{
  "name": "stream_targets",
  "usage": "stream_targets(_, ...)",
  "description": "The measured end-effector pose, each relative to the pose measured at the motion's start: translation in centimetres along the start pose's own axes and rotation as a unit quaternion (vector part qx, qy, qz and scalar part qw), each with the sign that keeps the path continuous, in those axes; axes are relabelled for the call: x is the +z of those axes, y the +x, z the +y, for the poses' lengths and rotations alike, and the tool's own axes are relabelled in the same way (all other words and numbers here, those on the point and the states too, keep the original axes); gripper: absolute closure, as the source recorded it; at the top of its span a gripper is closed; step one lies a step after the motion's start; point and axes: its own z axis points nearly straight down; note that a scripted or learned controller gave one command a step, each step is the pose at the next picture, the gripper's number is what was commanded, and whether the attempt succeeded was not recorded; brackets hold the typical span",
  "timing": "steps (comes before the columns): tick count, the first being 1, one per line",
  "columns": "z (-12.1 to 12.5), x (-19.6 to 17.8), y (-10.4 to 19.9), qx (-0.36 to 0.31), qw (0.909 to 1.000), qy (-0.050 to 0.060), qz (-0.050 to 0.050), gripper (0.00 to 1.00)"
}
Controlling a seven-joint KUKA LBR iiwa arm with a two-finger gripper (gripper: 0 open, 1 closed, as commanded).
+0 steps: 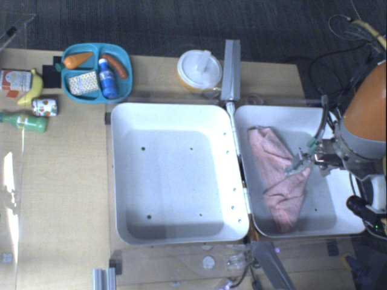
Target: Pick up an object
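Observation:
A crumpled pink cloth (277, 177) lies in the right white bin (320, 219), stretching from the bin's back left toward its front. My gripper (299, 163) reaches in from the right and sits low at the cloth's right edge, about midway along it, touching or just above the fabric. The grey wrist with its orange band (366, 107) rises behind it at the right side of the bin.
The left white bin (175, 174) sits beside the right one, with a metal divider post (230, 71) behind their shared edge. On the bench at the back are a white lidded cup (199, 69), a blue tray of toy food (97, 72), and small toys (30, 101) at far left.

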Motion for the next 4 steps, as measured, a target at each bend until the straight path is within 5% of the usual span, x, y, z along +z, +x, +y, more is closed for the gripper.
stream_targets(2, 11.1, 14.0, -0.7, -0.087, 0.9962, -0.008, -0.002, 0.00)
stream_targets(4, 11.8, 13.9, 0.2, -0.226, 0.9740, -0.004, -0.001, 0.00)
